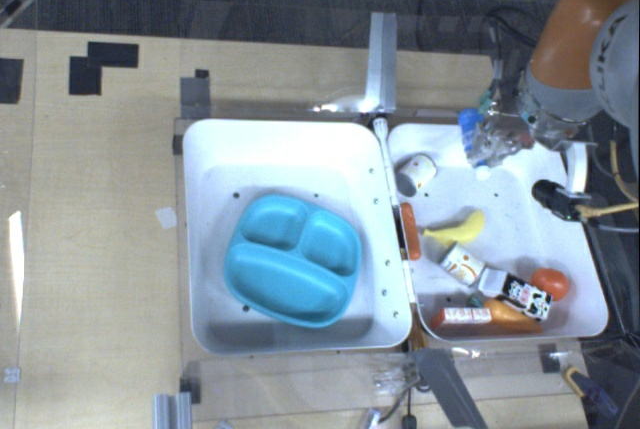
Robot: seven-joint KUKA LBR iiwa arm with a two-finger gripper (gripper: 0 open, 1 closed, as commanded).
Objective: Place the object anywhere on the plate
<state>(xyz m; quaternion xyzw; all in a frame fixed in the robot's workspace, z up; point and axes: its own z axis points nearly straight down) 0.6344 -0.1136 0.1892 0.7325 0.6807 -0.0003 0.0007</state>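
A blue three-compartment plate (pixel 293 259) lies in the left white bin (pixel 210 217), with nothing on it. My gripper (pixel 489 147) hangs over the far part of the right bin (pixel 585 317), well to the right of the plate. A small blue thing (pixel 470 125) shows right against the gripper's left side; whether it is held cannot be made out. Below the gripper, loose on the bin floor, lie a yellow banana (pixel 455 227) and a white cup (pixel 415 172).
The right bin also holds a red stick-like item (pixel 408 229) by the divider, a small carton (pixel 462 264), a black-and-white patterned piece (pixel 522 295), an orange ball (pixel 552 283) and a carrot-like item (pixel 495 315). A metal post (pixel 383 62) stands behind the bins.
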